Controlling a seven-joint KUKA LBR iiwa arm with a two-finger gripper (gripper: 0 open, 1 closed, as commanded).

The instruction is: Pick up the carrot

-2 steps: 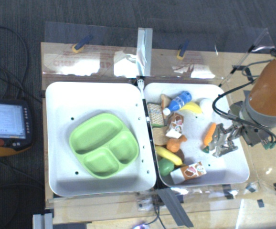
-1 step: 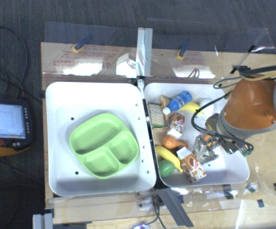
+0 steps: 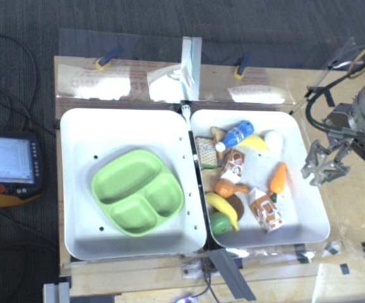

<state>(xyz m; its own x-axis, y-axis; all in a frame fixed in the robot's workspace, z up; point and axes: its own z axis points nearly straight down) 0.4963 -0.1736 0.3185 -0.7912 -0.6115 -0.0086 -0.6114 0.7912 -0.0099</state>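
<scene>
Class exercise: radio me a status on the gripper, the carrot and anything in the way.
Gripper outside right bin's right wall, holding nothing. Carrot lying in right bin, untouched. Carton close below it, otherwise open.

I work in a robot lab: my table has two white bins taped down, loose cables, and a control screen beside it.
</scene>
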